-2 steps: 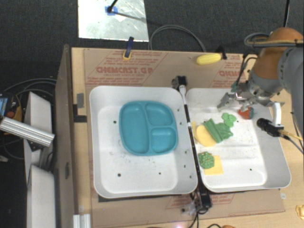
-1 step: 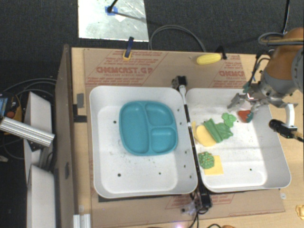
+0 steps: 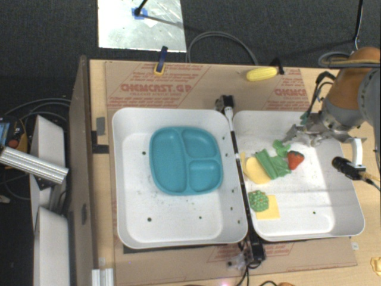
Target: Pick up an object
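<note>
1. The pincer (image 3: 305,131) hangs over the upper part of the right bin (image 3: 345,219), at the end of the grey arm (image 3: 351,94) that enters from the right. Whether it is spread or closed cannot be told from this view, and nothing is seen held in it.
2. The red strawberry toy (image 3: 296,158) lies in the right bin just below and slightly left of the pincer, apart from it.
3. A green leafy toy (image 3: 275,161) touches the strawberry toy on its left side, and its upper end reaches toward the pincer.
4. A yellow toy (image 3: 255,168) lies left of the green leafy toy, touching it.
5. A green broccoli toy (image 3: 258,200) rests on a yellow square piece (image 3: 271,209), below the strawberry toy and to its left, well apart from the pincer.
6. The left bin (image 3: 131,219) holds a blue divided plate (image 3: 186,159), far left of the strawberry toy.
7. A yellow banana toy (image 3: 261,73) lies on the tabletop (image 3: 196,82) above the right bin, outside it.
</note>
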You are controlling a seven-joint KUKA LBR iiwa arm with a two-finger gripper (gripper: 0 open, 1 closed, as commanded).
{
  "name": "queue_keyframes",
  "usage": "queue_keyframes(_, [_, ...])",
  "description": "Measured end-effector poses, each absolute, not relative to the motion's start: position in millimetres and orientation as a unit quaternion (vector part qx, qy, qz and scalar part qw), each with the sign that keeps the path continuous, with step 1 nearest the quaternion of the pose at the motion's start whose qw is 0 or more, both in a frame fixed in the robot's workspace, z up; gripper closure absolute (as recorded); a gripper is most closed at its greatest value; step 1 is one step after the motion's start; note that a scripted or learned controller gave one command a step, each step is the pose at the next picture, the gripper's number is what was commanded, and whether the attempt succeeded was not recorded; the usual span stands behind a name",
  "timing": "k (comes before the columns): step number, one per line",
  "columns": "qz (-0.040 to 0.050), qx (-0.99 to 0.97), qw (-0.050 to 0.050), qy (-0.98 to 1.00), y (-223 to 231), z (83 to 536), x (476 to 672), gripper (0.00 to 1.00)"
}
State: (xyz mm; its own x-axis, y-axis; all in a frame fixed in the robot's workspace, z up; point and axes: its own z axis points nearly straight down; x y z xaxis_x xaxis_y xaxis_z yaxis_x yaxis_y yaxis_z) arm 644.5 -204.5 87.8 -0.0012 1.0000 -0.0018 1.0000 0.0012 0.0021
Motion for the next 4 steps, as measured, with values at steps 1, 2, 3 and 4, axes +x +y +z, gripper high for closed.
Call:
queue_keyframes(1, [-0.0001,0.705,0.0,0.709,-160,84,620.1,0.0])
queue_keyframes(2, [0.0011,0.707,0.003,0.707,-198,142,626.9,0.0])
queue_keyframes(3, [-0.0003,0.707,-0.001,0.707,-176,112,600.3,0.0])
queue_keyframes(4, [-0.0002,0.707,0.0,0.707,-162,83,578.3,0.0])
